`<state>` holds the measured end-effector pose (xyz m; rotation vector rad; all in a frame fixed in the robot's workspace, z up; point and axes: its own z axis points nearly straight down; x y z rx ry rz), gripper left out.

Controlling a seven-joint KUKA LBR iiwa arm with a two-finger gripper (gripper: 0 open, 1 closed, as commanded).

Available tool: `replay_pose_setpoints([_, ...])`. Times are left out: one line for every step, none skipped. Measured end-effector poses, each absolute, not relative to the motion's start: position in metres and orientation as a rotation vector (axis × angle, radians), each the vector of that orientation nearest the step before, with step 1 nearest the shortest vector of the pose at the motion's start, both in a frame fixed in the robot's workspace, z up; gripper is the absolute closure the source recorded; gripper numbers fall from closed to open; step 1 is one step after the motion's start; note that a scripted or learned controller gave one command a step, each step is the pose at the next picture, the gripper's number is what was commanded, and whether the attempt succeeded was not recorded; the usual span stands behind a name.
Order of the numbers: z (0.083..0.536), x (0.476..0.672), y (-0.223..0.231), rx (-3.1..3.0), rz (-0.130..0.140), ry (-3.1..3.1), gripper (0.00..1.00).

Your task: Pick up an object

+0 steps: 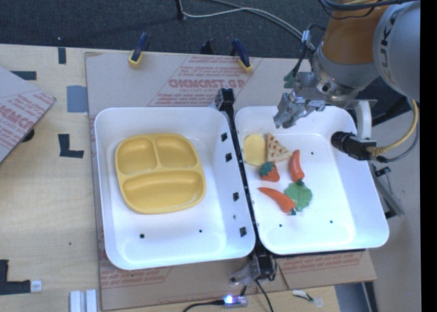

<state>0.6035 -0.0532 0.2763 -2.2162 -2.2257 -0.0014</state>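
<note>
The end effector [287, 114] hangs over the right bin's [355, 229] far edge, above the toy food clustered there: a pizza slice [276, 147], carrot [276, 198], broccoli [300, 196]. Nothing sits between its fingers; their spread I cannot tell.

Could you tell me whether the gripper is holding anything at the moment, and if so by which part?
Nothing is held: the gripper hangs above the right bin, clear of the toy foods beneath it.
</note>
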Motion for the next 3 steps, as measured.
replay_pose_setpoints([0.26, 0.587, -0.012, -2.217, 0.001, -2.224, 1.0])
replay_pose_setpoints([0.261, 0.573, 0.04, -2.215, -0.001, -2.226, 1.0])
replay_pose_setpoints([0.251, 0.568, 0.096, -2.215, 0.001, -2.226, 1.0])
